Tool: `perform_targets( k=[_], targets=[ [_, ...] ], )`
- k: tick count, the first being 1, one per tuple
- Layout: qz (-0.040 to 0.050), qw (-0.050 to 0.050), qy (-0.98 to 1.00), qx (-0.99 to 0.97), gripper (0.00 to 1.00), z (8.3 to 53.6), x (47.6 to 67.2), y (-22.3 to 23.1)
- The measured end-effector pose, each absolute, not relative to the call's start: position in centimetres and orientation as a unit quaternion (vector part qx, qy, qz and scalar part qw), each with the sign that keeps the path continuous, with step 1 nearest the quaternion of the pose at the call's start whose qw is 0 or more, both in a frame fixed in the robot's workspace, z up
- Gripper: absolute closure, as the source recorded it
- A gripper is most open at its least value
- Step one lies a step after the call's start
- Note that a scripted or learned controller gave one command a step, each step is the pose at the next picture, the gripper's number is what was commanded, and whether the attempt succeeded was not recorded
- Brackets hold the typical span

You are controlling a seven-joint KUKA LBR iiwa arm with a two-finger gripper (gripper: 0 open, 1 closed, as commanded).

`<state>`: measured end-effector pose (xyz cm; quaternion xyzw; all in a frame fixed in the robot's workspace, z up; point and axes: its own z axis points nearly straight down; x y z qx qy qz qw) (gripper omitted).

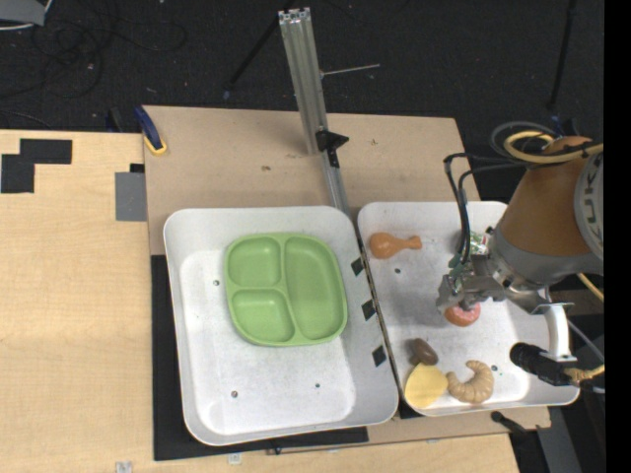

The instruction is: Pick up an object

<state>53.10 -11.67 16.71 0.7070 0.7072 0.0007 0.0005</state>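
The gripper (461,298) was lowered into the right bin (426,213), directly over a small red object (461,314), which lay on the bin floor and was not yet lifted. How far the fingers were open, and whether anything was held, could not be told. The arm (542,220) was reached in from the right, with the wrist pointed steeply down.

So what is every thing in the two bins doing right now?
Green plate: flat in the left bin, its three sections bare.
Orange drumstick: lying at the back of the right bin.
Red thing: directly under the end effector; a grip can't be confirmed.
Brown lump: lying near the front.
Yellow piece: at the front edge.
Croissant: lying beside the yellow piece.
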Motion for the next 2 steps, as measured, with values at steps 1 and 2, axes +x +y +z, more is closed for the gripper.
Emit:
perform_targets(
  k=[1,2],
  targets=[
    [0.0007,0.001,0.707,0.707,1.00,20.9,53.3,-11.7],
    [0.0005,0.001,0.707,0.707,1.00,25.1,53.4,-11.8]
  ],
)
